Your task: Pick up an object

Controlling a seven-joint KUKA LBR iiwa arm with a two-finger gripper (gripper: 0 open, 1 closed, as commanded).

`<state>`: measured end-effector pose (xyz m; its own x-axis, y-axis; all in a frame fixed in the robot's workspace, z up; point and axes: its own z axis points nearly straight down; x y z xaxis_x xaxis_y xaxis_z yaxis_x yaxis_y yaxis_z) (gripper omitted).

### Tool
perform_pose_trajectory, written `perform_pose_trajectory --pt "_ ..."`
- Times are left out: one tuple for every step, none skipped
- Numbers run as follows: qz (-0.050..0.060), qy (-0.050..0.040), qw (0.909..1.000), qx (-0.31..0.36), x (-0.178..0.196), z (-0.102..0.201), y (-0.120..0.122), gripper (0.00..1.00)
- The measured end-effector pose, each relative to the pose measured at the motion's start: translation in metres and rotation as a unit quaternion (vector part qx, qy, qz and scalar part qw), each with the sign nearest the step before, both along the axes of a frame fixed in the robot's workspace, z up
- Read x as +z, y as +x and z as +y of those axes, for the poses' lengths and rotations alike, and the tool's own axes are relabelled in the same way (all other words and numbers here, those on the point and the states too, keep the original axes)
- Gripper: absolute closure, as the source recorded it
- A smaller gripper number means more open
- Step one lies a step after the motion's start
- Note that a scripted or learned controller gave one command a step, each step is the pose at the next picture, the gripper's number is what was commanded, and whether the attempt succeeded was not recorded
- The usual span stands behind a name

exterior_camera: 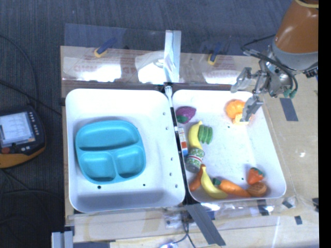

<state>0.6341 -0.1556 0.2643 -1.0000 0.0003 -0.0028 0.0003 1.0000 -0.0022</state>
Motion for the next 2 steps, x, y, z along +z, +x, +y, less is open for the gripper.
perform_pose_trajectory --pt "0.006 0.0026 0.9994 -0.033 -0.108 -0.023 0.024 0.00" --pt "0.001 0.0006 0.9952 -0.098 -0.167 -0.055 0.032 0.00"
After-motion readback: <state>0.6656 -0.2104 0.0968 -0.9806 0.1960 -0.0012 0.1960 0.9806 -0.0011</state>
